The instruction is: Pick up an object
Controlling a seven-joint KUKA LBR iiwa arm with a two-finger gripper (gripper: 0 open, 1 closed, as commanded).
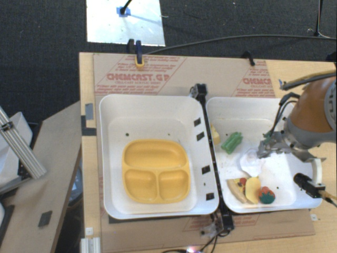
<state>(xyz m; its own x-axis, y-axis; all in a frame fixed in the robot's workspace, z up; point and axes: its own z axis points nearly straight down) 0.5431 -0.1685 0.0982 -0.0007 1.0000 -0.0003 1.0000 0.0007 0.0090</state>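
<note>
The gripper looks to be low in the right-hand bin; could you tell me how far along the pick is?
Done: the gripper has reached the right bin, by a pale white object. In hand: nothing visibly held. Left: grasp and lift; the green object lies untouched.

The arm is a thick, rounded limb with a broad orange band nearest the right bin, and smooth grey casing beyond it toward the frame's edge. Thin dark cables loop along its side facing that bin. Below the orange band a grey wrist block narrows to a small metal pincer, pale and glinting, over the bin's floor.
</note>
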